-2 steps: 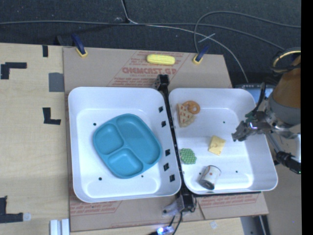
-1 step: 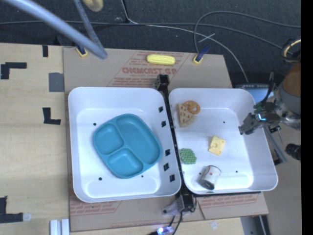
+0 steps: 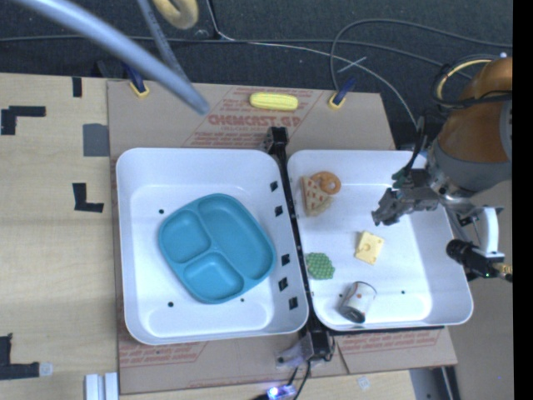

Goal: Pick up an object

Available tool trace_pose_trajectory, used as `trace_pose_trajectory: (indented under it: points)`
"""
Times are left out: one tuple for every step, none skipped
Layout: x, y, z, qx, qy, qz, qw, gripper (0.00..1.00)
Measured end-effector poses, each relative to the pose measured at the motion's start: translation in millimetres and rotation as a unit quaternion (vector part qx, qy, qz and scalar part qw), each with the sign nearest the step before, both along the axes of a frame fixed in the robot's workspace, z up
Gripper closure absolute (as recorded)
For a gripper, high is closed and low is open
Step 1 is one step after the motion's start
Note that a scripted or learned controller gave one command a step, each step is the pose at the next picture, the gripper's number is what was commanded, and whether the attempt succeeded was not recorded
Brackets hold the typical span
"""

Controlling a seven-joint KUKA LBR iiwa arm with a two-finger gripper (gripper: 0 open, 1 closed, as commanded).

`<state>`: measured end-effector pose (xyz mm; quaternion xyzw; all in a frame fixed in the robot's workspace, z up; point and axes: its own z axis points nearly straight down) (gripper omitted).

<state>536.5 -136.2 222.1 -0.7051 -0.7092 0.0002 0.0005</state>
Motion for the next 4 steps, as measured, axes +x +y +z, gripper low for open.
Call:
trace_pose_trajectory:
  points:
    - [11.7, 59.7, 6.5, 0.0005, 0.0, 0.001, 1.0, 1.0]
    - [33.1, 115.1, 12.5, 0.0008, 0.0, 0.001, 1.0, 1.0]
    - [52.0, 171.9, 1.9, -0.0005, 0.0, 0.0, 1.0, 1.0]
    - [58.1, 218.8, -6.2, -0.0008, 0.0, -0.001, 1.0, 1.0]
